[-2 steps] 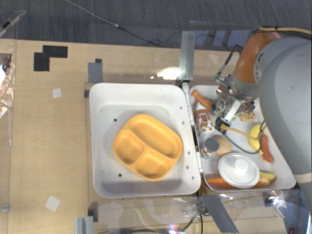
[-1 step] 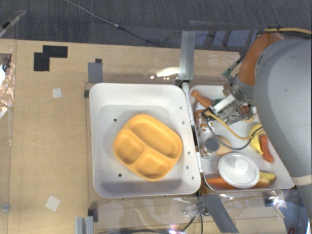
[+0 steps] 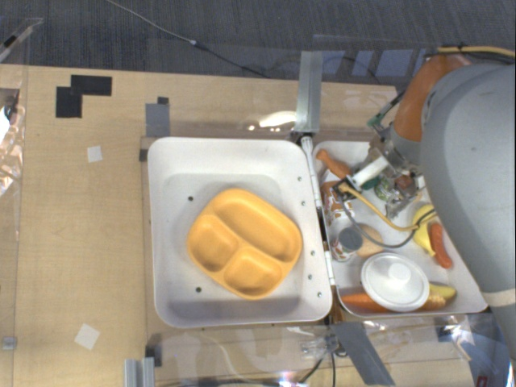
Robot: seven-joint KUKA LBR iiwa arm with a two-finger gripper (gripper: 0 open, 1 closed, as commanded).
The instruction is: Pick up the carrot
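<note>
two white bins side by side on the table (image 3: 81, 240). left bin (image 3: 173, 297) holds a yellow tray (image 3: 244, 241) with three sections. right bin (image 3: 348, 147) is crowded: carrot (image 3: 364, 301) lies along the near wall, just left of and partly under a white bowl (image 3: 394, 280); banana (image 3: 422, 226) and a small red piece (image 3: 440, 244) sit to the right. hand (image 3: 385, 182) hangs over the far part of the right bin, well apart from the carrot; its grip state cannot be told.

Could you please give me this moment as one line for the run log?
arm: over right bin | gripper: low among clutter | carrot: lying at bin's front edge beside white bowl, not grasped | left bin: yellow divided plate
</note>
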